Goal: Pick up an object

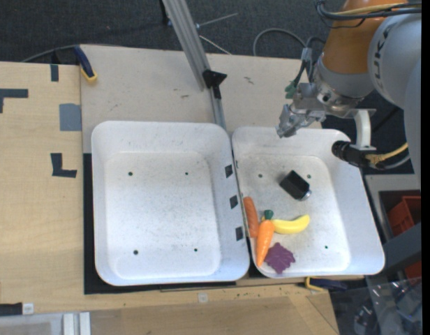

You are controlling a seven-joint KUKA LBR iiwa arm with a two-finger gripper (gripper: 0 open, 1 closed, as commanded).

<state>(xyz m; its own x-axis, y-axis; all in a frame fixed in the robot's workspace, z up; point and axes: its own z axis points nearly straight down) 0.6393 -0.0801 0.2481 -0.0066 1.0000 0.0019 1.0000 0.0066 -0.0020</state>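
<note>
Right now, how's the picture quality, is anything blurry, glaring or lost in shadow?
In the camera view, the light is even and soft; the black block, banana and carrot in the right bin look sharp with only faint shadows. The left bin is bright white but its speckles stay visible, so no harsh glare. The gripper looks slightly soft, its fingertips hard to make out.

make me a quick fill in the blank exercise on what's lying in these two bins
1. The toy banana is coloured ____.
2. The black block lies in the ____ bin as the camera sees it.
3. The purple grape bunch lies nearest the bin's ____ edge as the camera sees it.
4. The end effector hangs over the ____ rim of the right bin.

Missing words: yellow; right; front (bottom); far (top)
</note>
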